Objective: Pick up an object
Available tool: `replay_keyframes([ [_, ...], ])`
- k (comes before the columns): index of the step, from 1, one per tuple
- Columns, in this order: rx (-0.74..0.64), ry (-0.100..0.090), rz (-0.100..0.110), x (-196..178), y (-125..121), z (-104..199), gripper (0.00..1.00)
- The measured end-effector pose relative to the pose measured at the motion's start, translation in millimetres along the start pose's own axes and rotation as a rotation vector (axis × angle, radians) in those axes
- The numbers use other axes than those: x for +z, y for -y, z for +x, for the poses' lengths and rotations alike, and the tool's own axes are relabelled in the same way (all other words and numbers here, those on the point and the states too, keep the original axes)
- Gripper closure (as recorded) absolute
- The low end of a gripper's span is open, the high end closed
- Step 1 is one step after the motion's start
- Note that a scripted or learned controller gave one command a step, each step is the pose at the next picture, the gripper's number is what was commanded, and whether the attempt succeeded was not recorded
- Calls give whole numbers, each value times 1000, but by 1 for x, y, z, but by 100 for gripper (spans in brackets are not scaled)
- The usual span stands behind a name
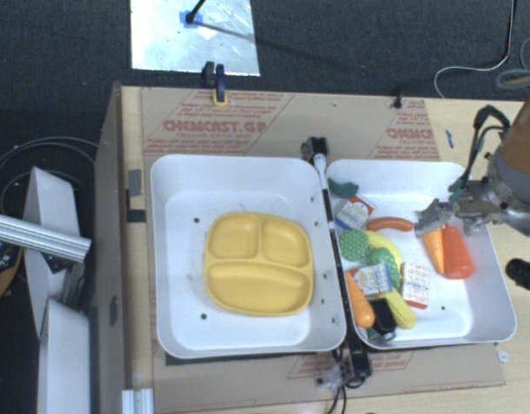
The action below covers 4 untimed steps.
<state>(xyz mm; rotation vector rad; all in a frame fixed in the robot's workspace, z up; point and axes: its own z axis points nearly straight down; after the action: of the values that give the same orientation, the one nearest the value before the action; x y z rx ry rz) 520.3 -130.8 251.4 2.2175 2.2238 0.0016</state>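
My gripper (pixel 434 217) hangs over the right side of the right bin (pixel 489 317), reaching in from the right. Directly below it lie an orange carrot (pixel 433 248) and a thicker orange-red cylinder (pixel 457 254), side by side. I cannot tell whether the gripper touches either of them. To the left lies a heap of toy food: a red sausage (pixel 390 224), a green round piece (pixel 354 245), a yellow banana (pixel 388 250), small printed packets (pixel 375 279), a second carrot (pixel 360 305) and a black piece (pixel 383 316).
The left bin (pixel 174 188) holds a yellow divided plate (pixel 258 261). A ridge where the two bins' rims meet (pixel 330 231) runs between them. A dark green piece (pixel 343 188) lies in the right bin's far left corner. Cardboard (pixel 248 123) lies under both bins.
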Motion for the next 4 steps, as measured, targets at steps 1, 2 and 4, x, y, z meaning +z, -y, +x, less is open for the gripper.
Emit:
replay_keyframes([
  [1,2,1,1,56,-10,-50,0],
  [2,2,4,-13,152,-49,-11,0],
  [4,-1,2,-11,161,-141,42,0],
])
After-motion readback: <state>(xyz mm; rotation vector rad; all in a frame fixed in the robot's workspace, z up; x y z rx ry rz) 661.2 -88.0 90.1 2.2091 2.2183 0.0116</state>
